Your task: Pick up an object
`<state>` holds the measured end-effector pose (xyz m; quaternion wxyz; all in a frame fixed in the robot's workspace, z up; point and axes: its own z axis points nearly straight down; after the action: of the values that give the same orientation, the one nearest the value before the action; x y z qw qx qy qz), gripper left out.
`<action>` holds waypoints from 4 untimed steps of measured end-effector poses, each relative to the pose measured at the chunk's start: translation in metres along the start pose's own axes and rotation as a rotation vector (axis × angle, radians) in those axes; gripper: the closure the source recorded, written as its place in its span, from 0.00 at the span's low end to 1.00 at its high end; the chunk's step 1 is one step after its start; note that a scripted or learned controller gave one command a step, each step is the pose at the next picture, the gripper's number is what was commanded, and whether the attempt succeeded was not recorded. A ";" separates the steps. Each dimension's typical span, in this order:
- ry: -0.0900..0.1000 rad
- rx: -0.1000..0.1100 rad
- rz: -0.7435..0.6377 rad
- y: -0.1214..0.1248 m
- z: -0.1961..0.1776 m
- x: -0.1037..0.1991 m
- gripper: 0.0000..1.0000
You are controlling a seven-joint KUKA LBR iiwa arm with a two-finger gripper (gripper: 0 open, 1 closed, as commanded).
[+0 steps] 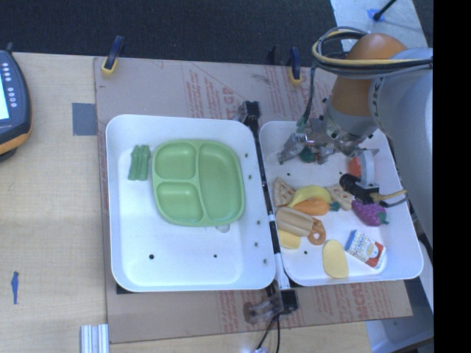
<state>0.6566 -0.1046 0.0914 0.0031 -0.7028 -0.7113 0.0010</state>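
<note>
Milk carton (364, 248), label unreadable, right bin (401, 271)

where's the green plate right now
The green plate lies in the left bin, toward its upper middle, with the green beans just to its left.

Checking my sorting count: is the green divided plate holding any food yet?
Empty. All three compartments of the green divided plate show bare green; the green beans lie beside it on the left bin floor.
</note>
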 end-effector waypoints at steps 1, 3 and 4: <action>-0.007 -0.014 0.012 0.000 -0.111 -0.048 0.00; -0.002 0.004 0.008 -0.037 0.003 -0.106 0.00; -0.002 0.002 0.006 -0.069 0.000 -0.063 0.00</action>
<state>0.5880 -0.1685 0.0916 0.0030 -0.7050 -0.7092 0.0021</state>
